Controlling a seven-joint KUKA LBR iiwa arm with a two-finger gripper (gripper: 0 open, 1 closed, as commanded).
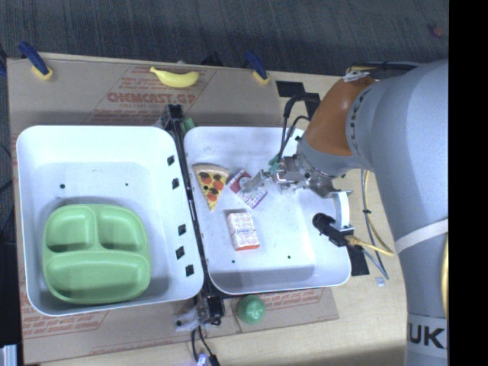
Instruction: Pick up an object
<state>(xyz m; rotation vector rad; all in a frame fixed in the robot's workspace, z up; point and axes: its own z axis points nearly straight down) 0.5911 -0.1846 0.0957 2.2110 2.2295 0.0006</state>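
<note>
White right bin [301, 269], centre-right of frame, holds my targets: a pizza slice toy [210, 183] by its left wall, a red-white packet [250, 190] just right of that, a small carton [242, 230] below both.

Hand [268, 175] sits low over the upper middle of that bin, tip just beside the packet's right edge. I can't tell its state; the wrist housing blocks the tip, and I see nothing held.

My call: still on approach, nothing lifted.

To do it well I'd:
- pick one item. The packet is nearest; the carton is boxier, lies apart from the rest, and probably grips easier.
- centre over the item before dropping. Packet looks thin and flat, so an off-centre close will likely just push it toward the pizza.
- keep cables [288, 132] and the black bracket [331, 229] off the bin rim.

Surface: cardboard-covered tabletop [114, 97] with red print, held by blue clamps [36, 61] along the top edge. Left bin [38, 158] holds a green tray [96, 252]. Banana [174, 75] lies on the cardboard at upper centre, green ball [250, 309] at lower centre, both outside the bins. Dark carpet [152, 14] across the top of frame.
</note>
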